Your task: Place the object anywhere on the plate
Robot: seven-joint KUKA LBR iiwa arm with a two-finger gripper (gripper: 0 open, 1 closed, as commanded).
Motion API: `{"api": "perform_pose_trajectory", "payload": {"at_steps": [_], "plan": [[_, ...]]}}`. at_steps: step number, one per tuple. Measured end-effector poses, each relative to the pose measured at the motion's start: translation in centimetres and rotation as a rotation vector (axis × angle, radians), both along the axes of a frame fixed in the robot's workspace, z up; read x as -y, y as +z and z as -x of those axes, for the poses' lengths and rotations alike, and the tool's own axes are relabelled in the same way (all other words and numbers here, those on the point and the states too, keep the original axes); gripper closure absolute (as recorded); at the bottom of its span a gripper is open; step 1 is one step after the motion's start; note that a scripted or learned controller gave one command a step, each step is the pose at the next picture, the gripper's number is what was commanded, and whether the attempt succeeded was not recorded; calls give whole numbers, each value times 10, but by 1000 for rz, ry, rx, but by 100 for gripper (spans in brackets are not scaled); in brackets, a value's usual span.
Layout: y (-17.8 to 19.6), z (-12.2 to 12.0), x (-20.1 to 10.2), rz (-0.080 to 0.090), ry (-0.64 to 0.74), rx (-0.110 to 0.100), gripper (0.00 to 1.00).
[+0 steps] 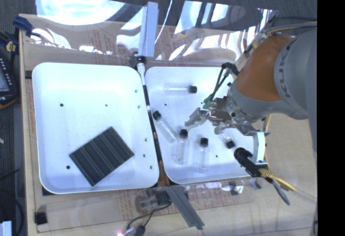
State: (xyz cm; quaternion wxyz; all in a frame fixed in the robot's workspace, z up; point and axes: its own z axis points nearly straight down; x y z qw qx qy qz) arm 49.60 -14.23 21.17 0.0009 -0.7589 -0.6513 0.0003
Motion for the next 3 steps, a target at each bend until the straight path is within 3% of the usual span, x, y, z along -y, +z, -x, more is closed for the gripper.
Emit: {"api": "perform_pose_trajectory", "payload": {"at_steps": [1,2,3], "plan": [[-34,20,-36,0,-210,-4,100],[-20,-15,-93,0,-336,-2,100],[-22,21,-233,1,-403,-7,100]]}}
